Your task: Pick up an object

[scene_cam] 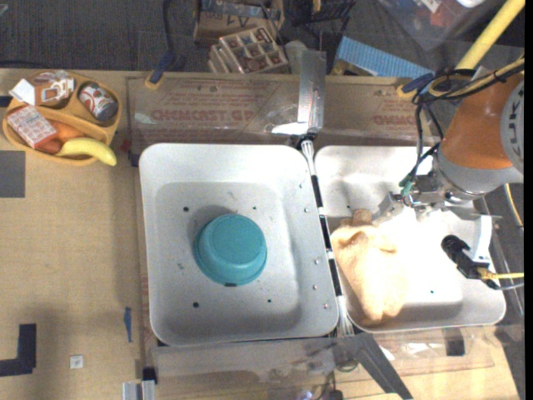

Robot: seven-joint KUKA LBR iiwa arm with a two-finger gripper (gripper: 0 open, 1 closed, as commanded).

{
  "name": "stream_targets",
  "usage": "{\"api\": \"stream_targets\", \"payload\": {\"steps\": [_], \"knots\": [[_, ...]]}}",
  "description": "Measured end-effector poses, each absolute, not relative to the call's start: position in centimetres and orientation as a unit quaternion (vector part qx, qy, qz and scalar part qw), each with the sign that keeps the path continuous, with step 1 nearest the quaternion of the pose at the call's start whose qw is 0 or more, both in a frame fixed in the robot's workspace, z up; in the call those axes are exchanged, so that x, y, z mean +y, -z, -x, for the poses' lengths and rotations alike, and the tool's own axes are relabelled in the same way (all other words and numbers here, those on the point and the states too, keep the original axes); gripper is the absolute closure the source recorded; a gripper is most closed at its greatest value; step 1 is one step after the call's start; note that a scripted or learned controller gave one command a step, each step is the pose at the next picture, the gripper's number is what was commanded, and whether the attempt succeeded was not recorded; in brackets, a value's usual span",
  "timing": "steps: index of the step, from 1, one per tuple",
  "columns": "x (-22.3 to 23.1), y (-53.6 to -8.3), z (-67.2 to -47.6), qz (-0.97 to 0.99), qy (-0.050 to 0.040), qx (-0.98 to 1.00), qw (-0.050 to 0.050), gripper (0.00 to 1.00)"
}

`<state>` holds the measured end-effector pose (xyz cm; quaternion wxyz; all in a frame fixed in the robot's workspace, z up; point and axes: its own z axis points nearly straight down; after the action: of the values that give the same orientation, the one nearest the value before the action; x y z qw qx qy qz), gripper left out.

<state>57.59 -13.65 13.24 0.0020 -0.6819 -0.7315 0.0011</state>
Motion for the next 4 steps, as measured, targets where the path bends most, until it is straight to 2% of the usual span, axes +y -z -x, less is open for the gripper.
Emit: {"api": "stream_targets", "payload": {"steps": [1, 2, 3, 4], "knots": [[-13.7, -13.2, -57.6, 0.682, -0.0012, -0.731, 0.002, 0.0], [-13.4, -8.9, -55.0, 0.658, 0.0039, -0.753, -0.004, 0.0], [-9.9, -9.0, -57.2, 0.634, 0.0036, -0.773, -0.007, 0.0], [-9.9, -9.7, -57.3, 0.635, 0.005, -0.772, -0.005, 1.0]]}}
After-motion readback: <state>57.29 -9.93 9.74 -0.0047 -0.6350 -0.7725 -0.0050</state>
